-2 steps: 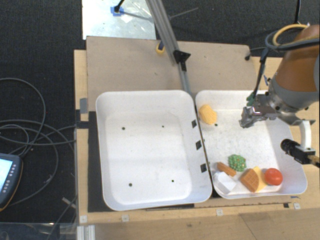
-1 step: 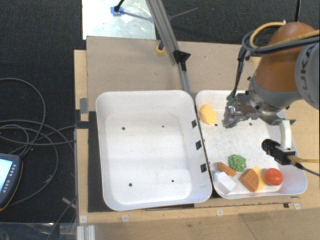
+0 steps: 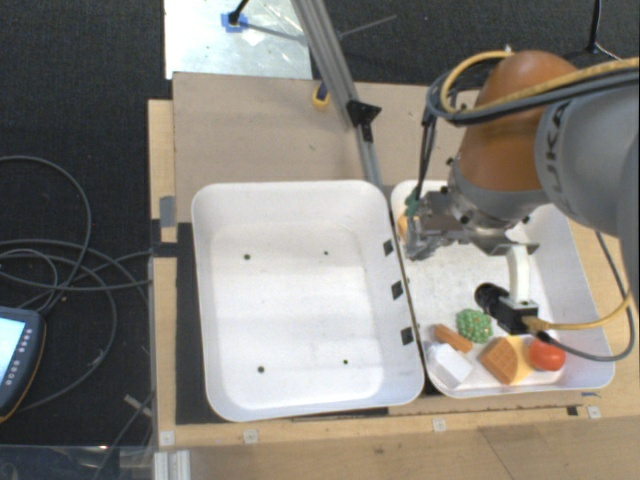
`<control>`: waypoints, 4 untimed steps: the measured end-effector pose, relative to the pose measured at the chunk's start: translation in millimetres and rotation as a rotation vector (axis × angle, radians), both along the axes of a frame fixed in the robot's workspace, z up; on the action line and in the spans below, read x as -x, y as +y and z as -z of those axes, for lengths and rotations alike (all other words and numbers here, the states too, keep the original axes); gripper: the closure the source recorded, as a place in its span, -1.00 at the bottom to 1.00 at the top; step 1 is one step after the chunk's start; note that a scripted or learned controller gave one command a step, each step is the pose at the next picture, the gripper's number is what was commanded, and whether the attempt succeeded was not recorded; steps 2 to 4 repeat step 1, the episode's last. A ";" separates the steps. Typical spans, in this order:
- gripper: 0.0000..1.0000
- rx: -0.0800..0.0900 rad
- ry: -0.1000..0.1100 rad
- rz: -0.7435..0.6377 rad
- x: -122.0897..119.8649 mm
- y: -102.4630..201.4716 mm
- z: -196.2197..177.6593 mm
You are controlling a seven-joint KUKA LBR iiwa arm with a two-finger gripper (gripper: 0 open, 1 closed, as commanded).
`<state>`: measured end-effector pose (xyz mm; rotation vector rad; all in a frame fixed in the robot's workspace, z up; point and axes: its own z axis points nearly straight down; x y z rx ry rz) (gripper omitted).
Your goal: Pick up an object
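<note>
Grey metal and dark fittings make up the gripper (image 3: pixel 425 230), which hangs low over the far left part of the right bin (image 3: pixel 455 283), close to the wall that bin shares with the left bin (image 3: pixel 300 298). The arm (image 3: pixel 520 138) covers the jaws from above, so it cannot be told whether they stand wide or narrow, and nothing can be seen held between them. Just beside the gripper, against that wall, there is a small yellow-orange patch (image 3: pixel 407 218), too small to name. The likely candidates for the pick lie well apart from the gripper, crowded at the near end of the right bin: a green knobbly piece (image 3: pixel 473 323), an orange stick (image 3: pixel 452 338), a white block (image 3: pixel 449 364), a tan wedge (image 3: pixel 505 359) and a red round piece (image 3: pixel 546 354). They look like small toy foods, so they are probably light and fairly stiff, with little risk of breaking. The white block seems the safest hold, taken across its flat opposite sides. The green piece's bumps should give purchase. The wedge's slanted faces could squeeze out of a pinch, and the red piece may roll and sits near the bin's wall. Because the pieces lie touching or nearly so, the jaws would have little room to go down around any one of them.
</note>
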<state>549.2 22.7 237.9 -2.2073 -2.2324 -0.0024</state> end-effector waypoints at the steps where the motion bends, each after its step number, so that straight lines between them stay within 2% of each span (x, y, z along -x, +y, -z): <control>1: 1.00 0.001 -0.001 0.002 -3.3 45.8 9.0; 4: 1.00 0.001 -0.001 0.002 -3.3 45.8 9.0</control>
